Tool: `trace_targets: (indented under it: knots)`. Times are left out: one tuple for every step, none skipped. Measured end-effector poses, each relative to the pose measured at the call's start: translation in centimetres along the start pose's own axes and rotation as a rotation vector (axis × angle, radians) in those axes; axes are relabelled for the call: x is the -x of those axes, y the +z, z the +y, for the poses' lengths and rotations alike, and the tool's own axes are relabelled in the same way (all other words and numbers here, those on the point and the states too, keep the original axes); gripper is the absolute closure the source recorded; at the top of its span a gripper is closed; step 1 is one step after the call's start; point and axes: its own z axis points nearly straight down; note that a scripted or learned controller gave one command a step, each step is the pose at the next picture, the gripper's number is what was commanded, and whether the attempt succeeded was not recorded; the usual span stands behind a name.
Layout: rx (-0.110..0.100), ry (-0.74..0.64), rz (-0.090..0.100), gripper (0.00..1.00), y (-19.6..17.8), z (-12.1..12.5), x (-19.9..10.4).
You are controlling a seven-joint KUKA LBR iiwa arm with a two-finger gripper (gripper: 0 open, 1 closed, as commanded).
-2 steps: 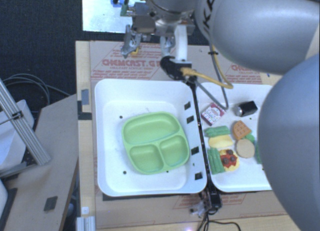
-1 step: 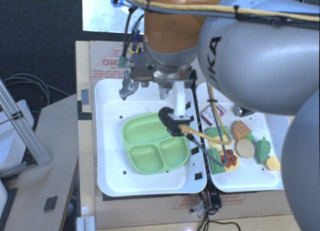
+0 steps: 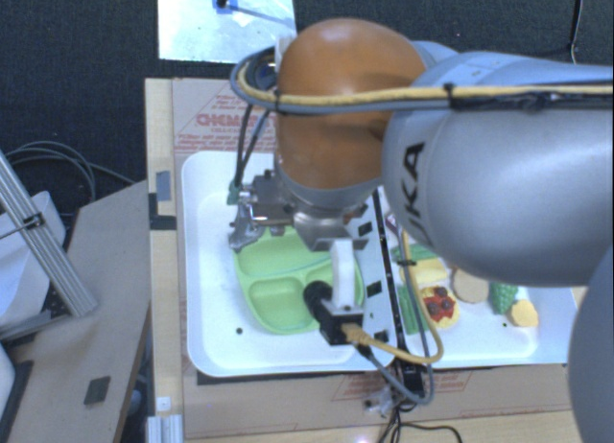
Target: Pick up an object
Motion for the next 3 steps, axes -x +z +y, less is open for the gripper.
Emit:
trace_targets:
  knots:
    - [0.026, 0.002, 0.009, 0.00, -21.6, 3.2, 1.9]
    - [-0.002, 0.005, -0.002, 0.00, -10.2, 6.3, 0.0]
    - [-0.004, 0.001, -0.002, 0.00, -2.8, -0.3, 0.0]
